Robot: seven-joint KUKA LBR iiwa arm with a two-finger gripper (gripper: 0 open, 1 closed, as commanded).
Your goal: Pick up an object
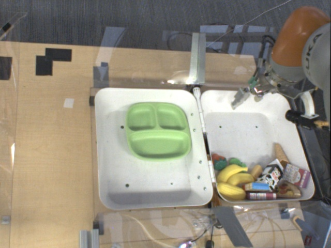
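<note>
Camera view showed the gripper [242,98] hanging empty, fingers slightly parted, above the right bin's [243,128] far edge, well apart from the toys [258,180] crowded in its near corner, where a grab could slip.

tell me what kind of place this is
Probably a robotics lab bench set up for grasping trials: a grey and orange arm reaches over two white bins, one holding a green tray, the other a pile of toy food, with loose cables along the front edge.
</note>
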